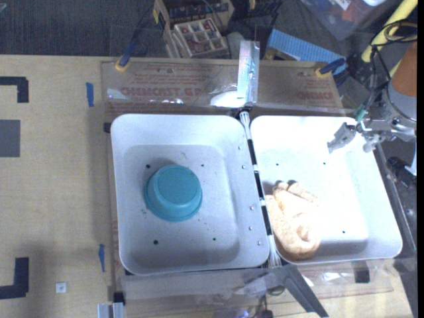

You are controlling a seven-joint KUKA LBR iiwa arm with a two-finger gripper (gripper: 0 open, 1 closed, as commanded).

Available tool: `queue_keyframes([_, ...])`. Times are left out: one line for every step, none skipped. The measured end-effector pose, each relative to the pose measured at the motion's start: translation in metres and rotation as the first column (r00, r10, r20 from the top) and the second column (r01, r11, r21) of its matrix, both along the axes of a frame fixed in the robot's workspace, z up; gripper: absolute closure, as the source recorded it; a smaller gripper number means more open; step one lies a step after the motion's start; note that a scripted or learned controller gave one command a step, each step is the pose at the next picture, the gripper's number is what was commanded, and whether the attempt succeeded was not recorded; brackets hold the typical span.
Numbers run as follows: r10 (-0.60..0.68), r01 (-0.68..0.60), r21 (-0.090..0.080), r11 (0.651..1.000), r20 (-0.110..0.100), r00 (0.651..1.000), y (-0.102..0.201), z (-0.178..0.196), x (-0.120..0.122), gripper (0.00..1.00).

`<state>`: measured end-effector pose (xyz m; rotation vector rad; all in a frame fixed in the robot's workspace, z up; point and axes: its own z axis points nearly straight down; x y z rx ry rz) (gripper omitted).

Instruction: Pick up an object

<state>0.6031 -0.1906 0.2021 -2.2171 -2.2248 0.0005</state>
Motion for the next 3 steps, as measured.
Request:
queue_keyframes([-0.049, 0.049, 0.000, 0.999, 0.000, 0.999, 0.071, -0.058, -0.020, 0.00])
queue_keyframes([0.012, -0.012, -0.003, 1.000, 0.003, 1.000, -0.018, -0.048, 0.025, 0.00])
queue_keyframes([0.253, -0.253, 0.001, 0.967, -0.001, 0.967, 0.031, -0.081, -0.043, 0.00])
